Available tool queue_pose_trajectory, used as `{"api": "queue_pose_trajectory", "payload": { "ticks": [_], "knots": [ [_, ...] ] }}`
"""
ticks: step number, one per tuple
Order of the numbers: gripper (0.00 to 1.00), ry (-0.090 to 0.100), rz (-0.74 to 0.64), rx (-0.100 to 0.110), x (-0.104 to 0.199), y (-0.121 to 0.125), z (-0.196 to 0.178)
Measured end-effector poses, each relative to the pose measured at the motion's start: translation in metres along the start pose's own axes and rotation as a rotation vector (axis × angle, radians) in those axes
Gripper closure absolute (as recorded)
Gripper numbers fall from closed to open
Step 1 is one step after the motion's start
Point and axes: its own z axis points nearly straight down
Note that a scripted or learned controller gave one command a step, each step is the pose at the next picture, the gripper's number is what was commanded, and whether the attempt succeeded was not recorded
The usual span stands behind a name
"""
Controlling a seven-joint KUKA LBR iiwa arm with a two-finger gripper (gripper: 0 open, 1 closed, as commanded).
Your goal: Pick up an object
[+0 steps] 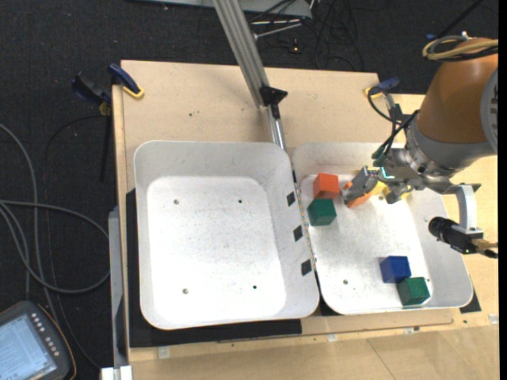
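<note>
Gripper (360,190) hovers low in the right bin (444,236), just right of the orange block (325,184); something orange sits at its tips, though the finger state is unclear. Best to centre squarely over one block first.

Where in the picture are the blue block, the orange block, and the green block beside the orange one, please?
blue block (394,268): camera view, its top face.
orange block (325,184): camera view, its top face.
green block beside the orange one (322,211): camera view, its top face.
</note>
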Motion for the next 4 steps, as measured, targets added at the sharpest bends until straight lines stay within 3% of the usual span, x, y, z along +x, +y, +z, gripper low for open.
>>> {"api": "queue_pose_trajectory", "payload": {
  "ticks": [1,3,4],
  "knots": [
    [0.0,-0.001,0.002,-0.004,0.0,0.001,-0.002],
    [0.0,0.0,0.003,0.003,-0.014,0.008,0.113],
    [0.0,-0.001,0.002,-0.001,-0.014,0.008,0.14]
  ]
}}
